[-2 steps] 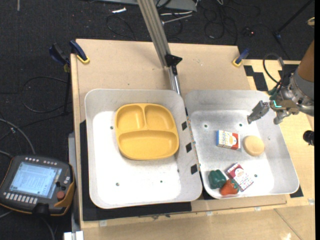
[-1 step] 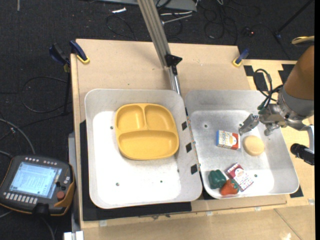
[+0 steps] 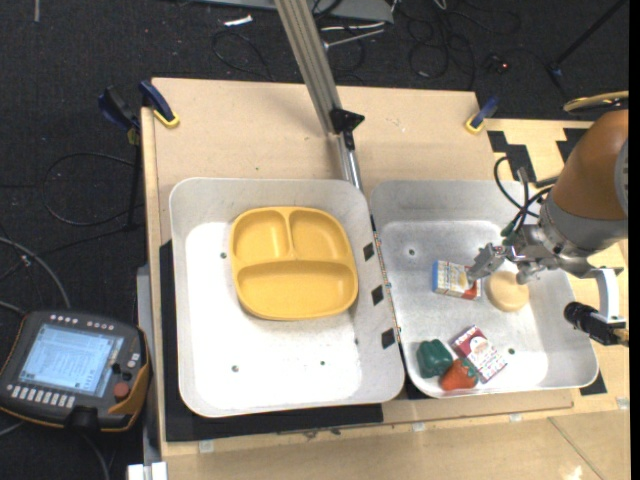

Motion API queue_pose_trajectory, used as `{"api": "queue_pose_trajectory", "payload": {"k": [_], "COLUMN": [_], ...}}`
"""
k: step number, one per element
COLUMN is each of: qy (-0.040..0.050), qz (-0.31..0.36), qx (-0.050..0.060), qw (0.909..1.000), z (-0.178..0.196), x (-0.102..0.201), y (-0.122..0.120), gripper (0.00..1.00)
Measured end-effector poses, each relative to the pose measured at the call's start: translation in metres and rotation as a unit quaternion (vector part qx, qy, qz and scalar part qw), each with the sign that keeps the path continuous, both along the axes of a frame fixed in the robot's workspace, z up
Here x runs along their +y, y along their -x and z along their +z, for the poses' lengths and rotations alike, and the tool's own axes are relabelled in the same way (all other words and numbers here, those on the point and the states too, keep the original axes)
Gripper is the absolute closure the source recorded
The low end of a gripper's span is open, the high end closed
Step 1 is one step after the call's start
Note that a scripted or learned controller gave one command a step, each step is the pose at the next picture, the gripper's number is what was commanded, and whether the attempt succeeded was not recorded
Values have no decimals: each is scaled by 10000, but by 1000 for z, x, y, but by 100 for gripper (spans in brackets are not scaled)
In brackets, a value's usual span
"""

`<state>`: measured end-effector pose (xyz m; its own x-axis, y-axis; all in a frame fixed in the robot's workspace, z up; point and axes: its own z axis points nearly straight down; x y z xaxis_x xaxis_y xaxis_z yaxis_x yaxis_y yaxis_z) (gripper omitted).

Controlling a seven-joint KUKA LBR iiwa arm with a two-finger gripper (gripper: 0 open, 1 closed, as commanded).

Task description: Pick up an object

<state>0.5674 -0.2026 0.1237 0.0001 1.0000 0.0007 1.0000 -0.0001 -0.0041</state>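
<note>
In the right bin (image 3: 420, 218) lie a small blue, white and red packet (image 3: 452, 279), a pale cream round object (image 3: 508, 293), a dark green item (image 3: 433, 357), a red item (image 3: 459, 376) and a red-and-white carton (image 3: 481, 353). My gripper (image 3: 492, 262) hangs low over the middle of this bin, between the packet on its left and the cream object on its lower right. Nothing can be seen between its fingers.
A yellow three-compartment tray (image 3: 294, 262) rests in the left bin (image 3: 200, 268). A slanted metal pole (image 3: 312, 48) crosses the back of the bench. A teach pendant (image 3: 70, 366) lies on the floor at the lower left. Blue and yellow clamps (image 3: 152, 98) grip the bench corners.
</note>
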Motion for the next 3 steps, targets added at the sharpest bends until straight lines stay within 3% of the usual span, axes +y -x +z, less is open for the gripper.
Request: {"api": "queue_pose_trajectory", "payload": {"k": [1,2,3], "qy": [20,31,10], "qz": [6,10,16], "qx": [-77,-110,-41], "qw": [10000,9999,10000], "z": [-19,-8,37], "x": [-1,-2,5], "y": [-5,-7,-8], "gripper": [0,100,100]}}
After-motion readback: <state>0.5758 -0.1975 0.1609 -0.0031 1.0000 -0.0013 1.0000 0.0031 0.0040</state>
